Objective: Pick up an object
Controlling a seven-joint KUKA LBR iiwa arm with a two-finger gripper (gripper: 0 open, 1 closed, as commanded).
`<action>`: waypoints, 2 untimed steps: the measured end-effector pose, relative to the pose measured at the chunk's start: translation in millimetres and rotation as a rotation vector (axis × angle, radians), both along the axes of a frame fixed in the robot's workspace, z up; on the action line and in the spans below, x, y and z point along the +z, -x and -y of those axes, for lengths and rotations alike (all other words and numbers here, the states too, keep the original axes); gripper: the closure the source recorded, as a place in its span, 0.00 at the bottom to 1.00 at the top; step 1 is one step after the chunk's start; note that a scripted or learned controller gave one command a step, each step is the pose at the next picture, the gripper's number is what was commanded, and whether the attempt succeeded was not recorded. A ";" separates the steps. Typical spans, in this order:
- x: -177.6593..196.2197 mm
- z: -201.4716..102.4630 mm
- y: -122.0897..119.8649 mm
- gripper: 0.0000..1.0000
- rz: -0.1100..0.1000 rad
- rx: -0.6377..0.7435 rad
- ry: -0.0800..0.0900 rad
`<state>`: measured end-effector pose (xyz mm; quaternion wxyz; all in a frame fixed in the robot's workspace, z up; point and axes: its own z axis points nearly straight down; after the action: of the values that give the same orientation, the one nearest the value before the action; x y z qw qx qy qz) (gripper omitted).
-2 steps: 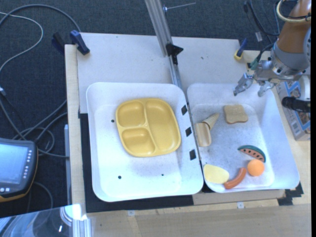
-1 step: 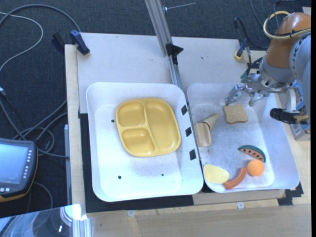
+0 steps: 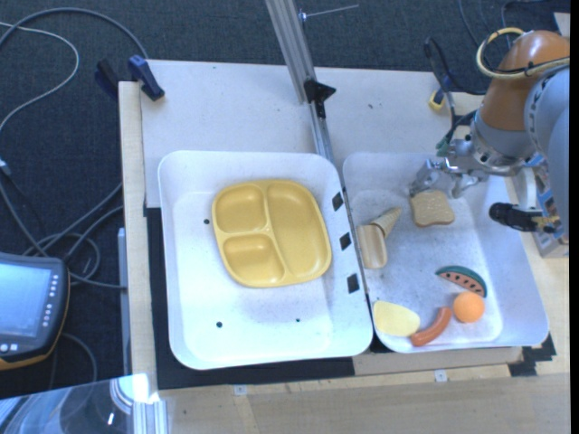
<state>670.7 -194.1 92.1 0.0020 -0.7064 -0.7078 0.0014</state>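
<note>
Bread slice (image 3: 431, 209) just below pincer (image 3: 438, 175)

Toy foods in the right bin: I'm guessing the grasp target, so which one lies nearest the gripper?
The bread slice, just below the gripper at the bin's far end. The cone lies further left; the watermelon and orange sit towards the near edge.

A divided plate (image 3: 270, 232) sits in the left bin (image 3: 181, 242). In the right bin (image 3: 507, 269), toast (image 3: 431, 209) lies at the back beneath the end effector (image 3: 443, 177), a cone (image 3: 384, 221) to its left, a watermelon slice (image 3: 462, 278) and sausage (image 3: 431, 327) in front.
</note>
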 end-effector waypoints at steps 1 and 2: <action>13.5 0.1 -1.6 1.00 0.005 0.001 0.002; 78.5 5.5 -5.5 1.00 0.014 -0.001 0.004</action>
<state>676.2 -199.6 170.5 -0.0045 -0.7069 -0.7073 -0.0023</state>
